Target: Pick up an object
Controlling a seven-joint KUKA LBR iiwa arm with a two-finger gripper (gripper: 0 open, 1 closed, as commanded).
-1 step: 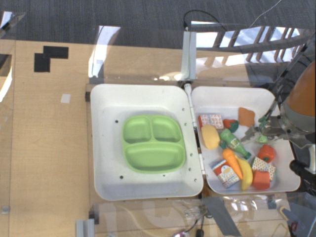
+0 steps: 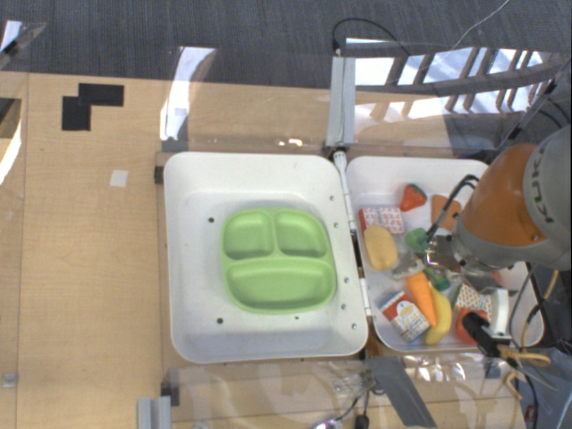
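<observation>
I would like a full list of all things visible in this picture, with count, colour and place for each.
Bins: two, white, side by side on the bench.
Divided plate: one, green, middle of the left bin.
Potato-like toy: one, tan, right bin, left part.
Carrot: one, orange, right bin, centre.
Banana: one, yellow, beside the carrot.
Small carton: one, white and red, right bin, near edge.
Checked packet: one, red and white, above the potato-like toy.
Strawberry-like toy: one, red, right bin, far part.
Arm: one, grey with an orange band, over the right bin.
Claw: one, dark, low among the toys.
</observation>
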